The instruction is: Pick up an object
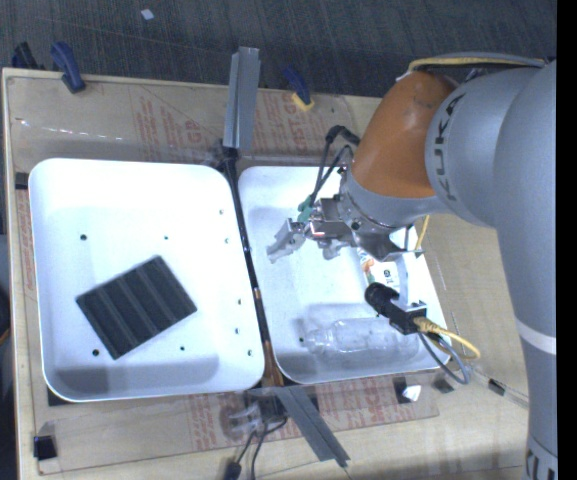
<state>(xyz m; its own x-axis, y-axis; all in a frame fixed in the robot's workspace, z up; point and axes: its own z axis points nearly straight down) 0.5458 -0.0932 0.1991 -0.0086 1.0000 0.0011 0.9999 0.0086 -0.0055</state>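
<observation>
Camera view: tool (303, 238) over right bin's (268, 308) open floor, near divider.

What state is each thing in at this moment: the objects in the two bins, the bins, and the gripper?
Dark ribbed rectangular pad: lying flat in the left bin, askew to its walls.
Clear plastic bottle: lying on its side near the right bin's front wall.
Left white bin: holds the pad.
Right white bin: holds the bottle.
Two-finger gripper: over the right bin, apart from the bottle, nothing between its fingers.
</observation>
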